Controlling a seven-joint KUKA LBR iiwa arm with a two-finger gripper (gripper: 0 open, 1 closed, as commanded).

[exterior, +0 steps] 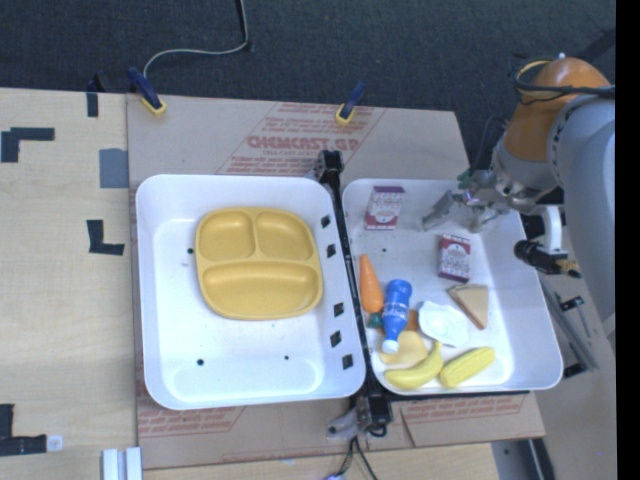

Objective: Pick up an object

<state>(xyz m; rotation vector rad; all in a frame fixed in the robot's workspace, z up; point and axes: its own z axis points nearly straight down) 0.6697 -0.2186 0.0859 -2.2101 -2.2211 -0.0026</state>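
Red carton | untouched, right bin | tool above, fingers spread

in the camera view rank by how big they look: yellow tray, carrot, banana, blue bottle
1. yellow tray, by far the largest
2. banana
3. carrot and blue bottle: too alike to rank

The grey arm reached in from the right, orange band uppermost, its gripper low with fingers spread apart.
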